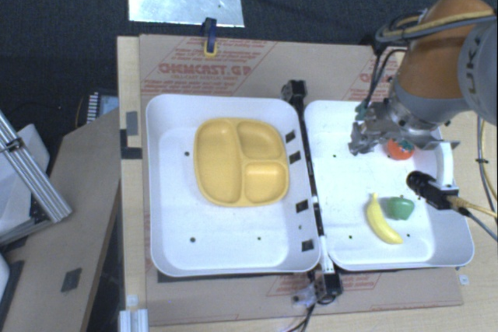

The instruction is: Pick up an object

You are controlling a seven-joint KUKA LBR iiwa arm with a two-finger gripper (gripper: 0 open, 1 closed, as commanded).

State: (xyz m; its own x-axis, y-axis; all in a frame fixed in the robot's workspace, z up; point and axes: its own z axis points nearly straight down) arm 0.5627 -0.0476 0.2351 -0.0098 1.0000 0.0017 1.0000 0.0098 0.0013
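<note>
In the right bin (342, 245) lie a yellow banana (382, 221) and a green pepper-like object (401, 207) near the front right. An orange-red object (401, 151) shows partly from under the arm's wrist, farther back. My gripper (362, 138) hangs over the back of the right bin, just left of the orange-red object. The wrist and its cables cover the fingers from this angle.
The left bin (167, 229) holds a yellow divided plate (240, 161). A black clip strip (303, 167) runs between the two bins. A black part with a cable (428, 189) juts over the right bin beside the green object. A white piece (445, 163) lies along the right wall.
</note>
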